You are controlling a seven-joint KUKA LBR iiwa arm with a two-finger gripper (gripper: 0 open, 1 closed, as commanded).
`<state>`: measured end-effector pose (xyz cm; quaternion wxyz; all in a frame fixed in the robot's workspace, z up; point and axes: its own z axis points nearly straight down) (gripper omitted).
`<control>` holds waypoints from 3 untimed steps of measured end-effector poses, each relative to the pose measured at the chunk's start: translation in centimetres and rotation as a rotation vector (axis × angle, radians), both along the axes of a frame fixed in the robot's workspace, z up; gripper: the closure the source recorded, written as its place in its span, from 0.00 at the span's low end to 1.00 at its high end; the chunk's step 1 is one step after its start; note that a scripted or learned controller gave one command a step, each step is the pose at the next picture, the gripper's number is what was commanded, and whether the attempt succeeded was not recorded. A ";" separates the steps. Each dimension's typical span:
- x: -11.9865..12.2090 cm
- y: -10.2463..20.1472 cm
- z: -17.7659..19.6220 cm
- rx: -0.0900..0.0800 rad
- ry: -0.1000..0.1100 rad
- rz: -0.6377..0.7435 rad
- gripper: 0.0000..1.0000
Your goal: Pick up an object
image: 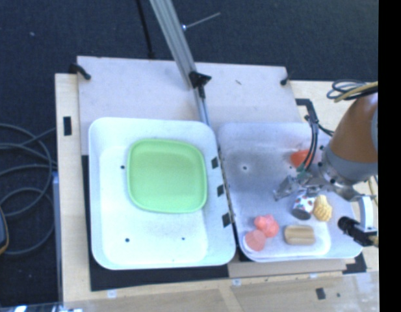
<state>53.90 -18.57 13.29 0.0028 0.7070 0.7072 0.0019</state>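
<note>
The claw (292, 192) is hanging low over the right bin (252, 142), right of centre; whether it is apart or together, I cannot tell. Candidates are lying lower right: corn (323, 208), bread (299, 234), pink pieces (266, 225). Approach seems underway; descending squarely onto one comes next.

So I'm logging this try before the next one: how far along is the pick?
Nothing looks picked yet. The gripper is down inside the right bin, beside the yellow piece. The pink pieces and the tan block lie on the bin floor. Grasping and lifting remain.
</note>
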 end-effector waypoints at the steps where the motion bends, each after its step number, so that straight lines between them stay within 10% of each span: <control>1: -0.1 0.0 0.9 0.001 0.002 -0.001 1.00; 3: 0.3 -0.9 11.0 0.000 0.001 -0.001 1.00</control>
